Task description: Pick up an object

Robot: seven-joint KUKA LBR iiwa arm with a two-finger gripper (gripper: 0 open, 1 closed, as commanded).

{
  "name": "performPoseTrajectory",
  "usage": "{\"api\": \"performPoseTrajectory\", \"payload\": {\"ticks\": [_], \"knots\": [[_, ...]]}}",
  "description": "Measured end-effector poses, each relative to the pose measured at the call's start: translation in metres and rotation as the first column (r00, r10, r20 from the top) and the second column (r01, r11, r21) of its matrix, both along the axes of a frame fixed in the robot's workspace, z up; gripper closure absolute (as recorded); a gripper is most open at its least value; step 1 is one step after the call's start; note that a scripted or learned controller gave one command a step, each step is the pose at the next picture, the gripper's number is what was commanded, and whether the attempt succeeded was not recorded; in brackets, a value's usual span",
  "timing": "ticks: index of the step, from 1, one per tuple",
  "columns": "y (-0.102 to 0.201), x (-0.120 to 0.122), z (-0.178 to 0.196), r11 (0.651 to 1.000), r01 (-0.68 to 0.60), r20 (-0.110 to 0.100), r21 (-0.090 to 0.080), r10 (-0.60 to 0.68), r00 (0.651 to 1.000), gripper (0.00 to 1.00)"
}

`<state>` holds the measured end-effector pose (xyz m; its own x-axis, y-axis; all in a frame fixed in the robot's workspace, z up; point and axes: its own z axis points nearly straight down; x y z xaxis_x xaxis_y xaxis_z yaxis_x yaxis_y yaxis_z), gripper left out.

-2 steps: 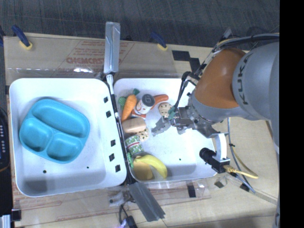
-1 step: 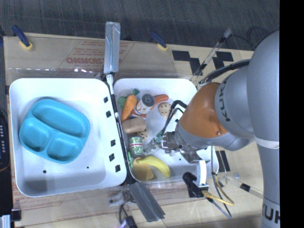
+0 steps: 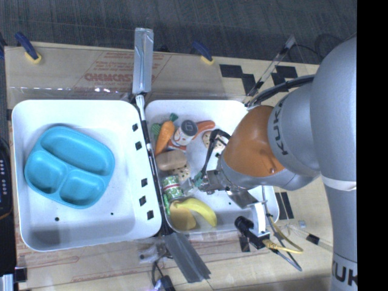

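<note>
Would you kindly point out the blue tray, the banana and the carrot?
blue tray (image 3: 68,165): camera view, on its central divider.
banana (image 3: 197,209): camera view, mid-curve.
carrot (image 3: 163,136): camera view, on its orange body.

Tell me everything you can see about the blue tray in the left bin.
The blue tray is a rounded, glossy, plastic-looking dish with three compartments: one long section along its upper side and two smaller ones below, split by raised ridges. It lies flat and right side up, turned at a slant, on the floor of the left bin, toward that bin's left wall. Nothing sits in its compartments, and it touches nothing but the bin floor.
</note>
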<state>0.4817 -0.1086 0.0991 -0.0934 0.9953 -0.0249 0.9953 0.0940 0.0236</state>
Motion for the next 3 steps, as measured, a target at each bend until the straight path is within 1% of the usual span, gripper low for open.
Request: {"api": "performPoseTrajectory", "payload": {"ticks": [1, 2, 3], "knots": [[-0.039, 0.041, -0.007, 0.999, -0.045, -0.027, 0.022, 0.045, 0.999, 0.0], [-0.071, 0.1, 0.004, 0.995, 0.099, -0.026, 0.023, -0.098, 0.995, 0.0], [-0.049, 0.164, -0.004, 1.0, 0.015, -0.02, 0.021, -0.015, 1.0, 0.0]]}}
